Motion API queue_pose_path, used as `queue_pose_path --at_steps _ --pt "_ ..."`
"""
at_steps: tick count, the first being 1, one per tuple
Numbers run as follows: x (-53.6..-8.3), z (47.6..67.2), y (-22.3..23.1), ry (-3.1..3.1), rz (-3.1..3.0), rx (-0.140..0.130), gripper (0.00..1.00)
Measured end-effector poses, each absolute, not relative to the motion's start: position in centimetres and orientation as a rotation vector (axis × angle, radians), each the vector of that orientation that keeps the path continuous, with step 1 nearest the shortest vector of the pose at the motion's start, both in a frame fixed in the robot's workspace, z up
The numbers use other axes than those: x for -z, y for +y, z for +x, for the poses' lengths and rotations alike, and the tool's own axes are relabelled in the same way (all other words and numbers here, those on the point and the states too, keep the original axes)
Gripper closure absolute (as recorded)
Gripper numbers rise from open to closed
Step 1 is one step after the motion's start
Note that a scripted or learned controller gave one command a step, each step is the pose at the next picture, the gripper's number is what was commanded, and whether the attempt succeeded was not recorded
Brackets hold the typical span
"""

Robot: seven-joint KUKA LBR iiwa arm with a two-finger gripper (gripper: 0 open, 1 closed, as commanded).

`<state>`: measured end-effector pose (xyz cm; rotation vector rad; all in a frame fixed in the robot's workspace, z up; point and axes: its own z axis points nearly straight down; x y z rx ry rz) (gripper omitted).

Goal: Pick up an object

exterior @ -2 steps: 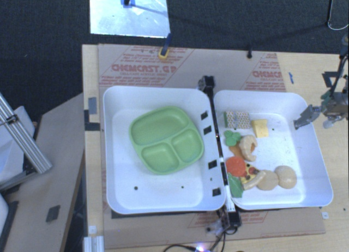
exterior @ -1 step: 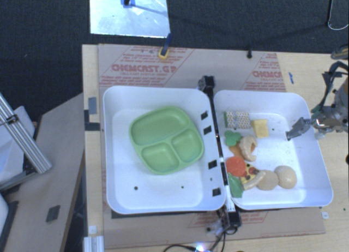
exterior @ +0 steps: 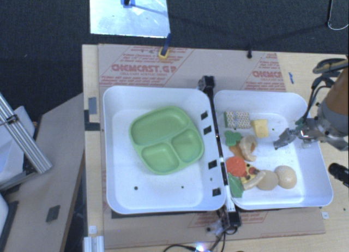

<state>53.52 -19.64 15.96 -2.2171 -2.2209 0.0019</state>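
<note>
1. Broadly, the bench (exterior: 136, 60) carries my two white bins side by side, the left bin (exterior: 117, 153) and the right bin (exterior: 311, 191), their inner walls touching.
2. My arm (exterior: 335, 106) comes in over the right bin's right edge, its grey body above that rim.
3. A green divided plate (exterior: 166, 139) lies in the middle of the left bin, three compartments facing up, nothing in them.
4. My gripper (exterior: 284, 139) hangs over the bare floor of the right bin, near its right edge; I cannot tell whether my fingers are apart or together, and nothing shows between them.
5. Objects I could pick sit along the right bin's left edge and front: a speckled block (exterior: 238, 119) at the back, with a yellow cheese wedge (exterior: 260, 128) just beside it.
6. Further forward lie a green leafy piece (exterior: 233, 137), a tan shell-like piece (exterior: 248, 146) and a red tomato-like piece (exterior: 236, 166).
7. Near the front edge rest a round bread roll (exterior: 286, 177), a tan piece (exterior: 267, 180) touching it, and a pizza slice (exterior: 250, 177).
</note>
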Motion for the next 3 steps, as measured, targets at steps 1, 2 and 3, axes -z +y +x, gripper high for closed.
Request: queue_pose_path --at_steps 1,2,3 --pt "-11.7 53.8 -19.3 -2.222 -2.218 -0.001 0.00" --pt "-8.3 53.8 -19.2 -2.222 -2.219 -0.001 0.00" --pt "-9.5 53.9 -19.3 -2.225 -2.223 0.002 1.00"
